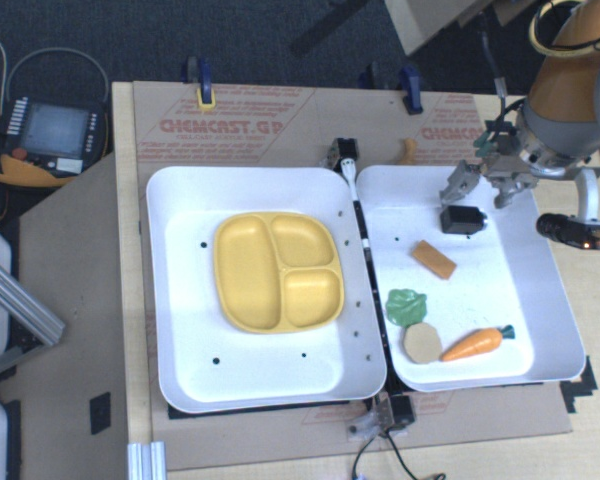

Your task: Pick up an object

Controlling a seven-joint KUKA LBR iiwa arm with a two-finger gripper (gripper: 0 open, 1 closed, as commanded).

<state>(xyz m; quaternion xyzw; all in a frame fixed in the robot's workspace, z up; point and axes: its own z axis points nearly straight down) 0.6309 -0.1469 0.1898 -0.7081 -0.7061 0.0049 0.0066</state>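
Landmark: the seam (363, 258) where the two white bins meet, running top to bottom mid-bench
Left bin (180, 298): directly left of the seam, its right wall touching it
Yellow plate (278, 270): in the left bin, left of the seam, near it; three compartments, one long on its left side and two smaller on the side nearer the seam
Right bin (540, 318): directly right of the seam
Green piece (406, 306): just right of the seam, low in the right bin
Tan disc (421, 343): right of the seam, just below the green piece and touching it
Brown block (434, 260): right of the seam, above the green piece, apart from it, lying at a slant
Carrot (473, 344): further right of the seam, touching the disc, leafy end pointing away from the seam
Black block (462, 219): right of the seam, upper part of the right bin
Gripper (487, 185): far right of the seam, just above the black block; fingers spread wide, nothing between them
Arm (568, 88): orange band, beyond the right bin's upper corner
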